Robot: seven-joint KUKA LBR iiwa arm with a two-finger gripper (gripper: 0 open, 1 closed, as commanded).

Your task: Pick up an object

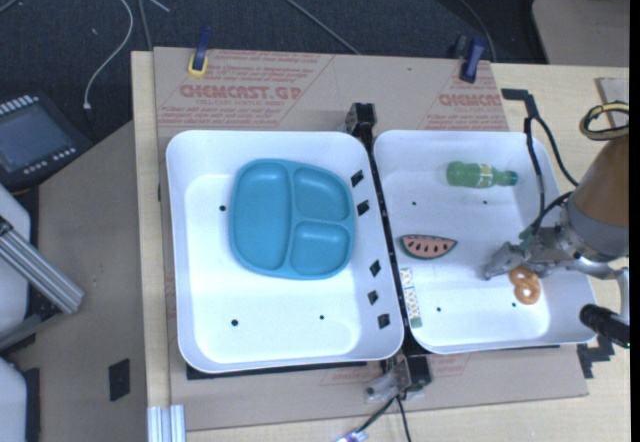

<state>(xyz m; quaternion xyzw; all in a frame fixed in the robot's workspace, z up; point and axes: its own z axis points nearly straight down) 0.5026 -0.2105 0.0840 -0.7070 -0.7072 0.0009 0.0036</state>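
A: Where is the hand (503, 265)?

B: Low over the right bin (470, 325), near that bin's right side. The grey arm (600, 215) comes in from the right, and the metal fingers point left across the bin floor.

A: Is it gripping anything?

B: I cannot tell how far apart the fingers are; they are small and blurred. Nothing shows between them.

A: What lies in that bin?

B: Three things. A small orange pretzel-shaped toy (525, 285) sits just below the hand, touching or very nearly touching the wrist. A toy watermelon slice (429, 247) lies to the left of the fingertips, near but apart from them. A green bottle (480, 175) lies on its side above the hand, toward the bin's far wall, well apart.

A: And the other bin?

B: The left bin (200, 260) lies far to the left of the hand, past the divider where the two bins meet. It holds a blue divided plate (292, 218) with three compartments, flat on the floor.

A: What carries the bins?

B: A counter (280, 80) with a cardboard sheet printed in red letters.
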